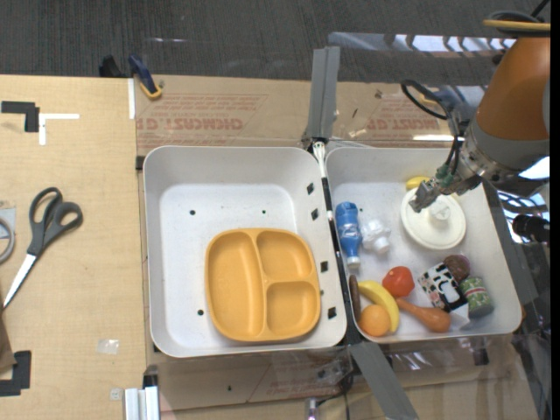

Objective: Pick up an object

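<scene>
Scissors (pixel 44 226) far left on bench, well apart from bins. Left bin (pixel 175 182): 1 orange 3-compartment tray (pixel 262 284). Right bin (pixel 499 261): blue bottle (pixel 347 230) along left wall, banana (pixel 381 300) and orange fruit (pixel 374 321) at front, red tomato (pixel 398 280) just behind, black-and-white toy (pixel 440 287) near right front. White round lid (pixel 434 220) toward back. Gripper (pixel 426 197) directly over lid; open or closed, can't tell.

The bench (pixel 79 261), left of the gripper (pixel 426 198), bears two white bins (pixel 162 234), the nearer under it, and scissors (pixel 42 226) far left.
</scene>
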`<action>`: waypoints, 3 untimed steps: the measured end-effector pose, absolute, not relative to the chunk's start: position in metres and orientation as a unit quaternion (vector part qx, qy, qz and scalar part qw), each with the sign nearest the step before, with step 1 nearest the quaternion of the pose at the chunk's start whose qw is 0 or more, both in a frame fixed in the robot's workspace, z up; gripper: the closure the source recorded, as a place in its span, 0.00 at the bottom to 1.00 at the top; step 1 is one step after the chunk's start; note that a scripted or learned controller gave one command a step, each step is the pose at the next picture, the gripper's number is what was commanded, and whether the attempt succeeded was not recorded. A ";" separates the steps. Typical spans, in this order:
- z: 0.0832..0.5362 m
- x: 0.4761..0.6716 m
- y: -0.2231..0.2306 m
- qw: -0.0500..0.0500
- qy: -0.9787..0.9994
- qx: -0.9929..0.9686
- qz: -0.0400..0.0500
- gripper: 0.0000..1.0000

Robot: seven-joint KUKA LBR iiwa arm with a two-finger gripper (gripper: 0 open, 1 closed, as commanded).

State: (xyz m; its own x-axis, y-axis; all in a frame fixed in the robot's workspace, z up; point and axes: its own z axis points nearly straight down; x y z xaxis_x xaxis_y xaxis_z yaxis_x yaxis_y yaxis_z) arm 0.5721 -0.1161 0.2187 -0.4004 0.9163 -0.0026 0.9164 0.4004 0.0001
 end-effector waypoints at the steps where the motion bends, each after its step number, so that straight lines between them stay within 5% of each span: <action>1: 0.223 0.623 -0.122 0.001 0.735 0.678 -0.001 1.00; 2: 0.228 0.649 -0.182 0.001 0.641 0.767 -0.001 1.00; 3: 0.133 0.594 -0.150 0.008 0.629 0.777 0.007 1.00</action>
State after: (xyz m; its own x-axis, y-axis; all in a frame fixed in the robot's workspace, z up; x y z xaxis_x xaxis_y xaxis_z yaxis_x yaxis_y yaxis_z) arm 0.5937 -0.1498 0.1328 0.2087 0.9780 0.0001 0.9778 -0.2086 0.0214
